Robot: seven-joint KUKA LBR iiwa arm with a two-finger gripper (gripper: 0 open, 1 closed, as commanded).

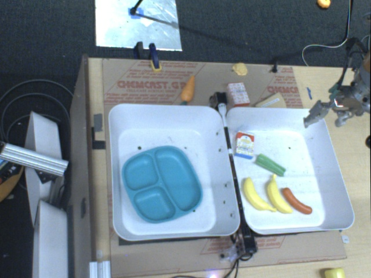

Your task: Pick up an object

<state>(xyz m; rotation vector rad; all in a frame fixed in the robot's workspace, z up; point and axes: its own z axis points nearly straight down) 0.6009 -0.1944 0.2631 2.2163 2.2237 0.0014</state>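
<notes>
- two-finger metal gripper (329, 111) at the right edge of the camera view, above the upper right corner of the right shallow white bin (324, 155); fingers spread apart, nothing between them
- right bin holds all the loose pick candidates, all well apart from the gripper
- small red-and-white carton with blue end (244, 144) lies flat near the bin's upper left, close to the divider
- green pepper-like toy (270, 164) just below-right of the carton, lying on a slant
- two yellow plastic bananas: left yellow banana (255, 195) and right yellow banana (277, 195), side by side at lower centre, tips nearly meeting at the bottom
- orange-red toy sausage (297, 201) just right of the right banana, touching or almost touching it
- left shallow white bin (168, 126) holds a teal three-compartment plastic plate (162, 183), lying flat
- on the cardboard sheet (145, 80) behind the bins: orange carrot-like toy (188, 89), small pinkish box (237, 92), pale yellow lump (240, 69)
- small orange ball (323, 2) on the dark floor, top right
- shiny foil square (137, 15) on the floor, top left
</notes>
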